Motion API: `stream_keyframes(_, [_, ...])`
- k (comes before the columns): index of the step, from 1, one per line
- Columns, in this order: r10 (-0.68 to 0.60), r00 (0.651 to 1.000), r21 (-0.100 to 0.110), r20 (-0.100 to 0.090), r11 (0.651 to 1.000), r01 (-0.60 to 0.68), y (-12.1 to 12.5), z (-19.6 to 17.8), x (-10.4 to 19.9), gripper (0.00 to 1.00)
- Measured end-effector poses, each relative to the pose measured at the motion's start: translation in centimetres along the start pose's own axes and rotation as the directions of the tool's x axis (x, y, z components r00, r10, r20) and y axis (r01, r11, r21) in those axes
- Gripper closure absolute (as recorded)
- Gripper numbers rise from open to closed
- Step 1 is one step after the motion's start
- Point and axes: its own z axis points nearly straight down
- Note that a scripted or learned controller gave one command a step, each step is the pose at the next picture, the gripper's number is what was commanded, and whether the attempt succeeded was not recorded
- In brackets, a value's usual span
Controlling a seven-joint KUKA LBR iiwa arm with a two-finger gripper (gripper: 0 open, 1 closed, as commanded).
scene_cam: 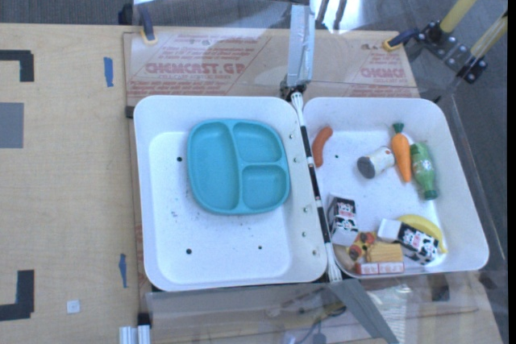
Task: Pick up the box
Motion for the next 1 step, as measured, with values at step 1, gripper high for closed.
stream_keyframes(1, [0.0, 1.0, -0.005, 0.004, 1.0, 0.0, 0.13, -1.08, -0.09, 1.0])
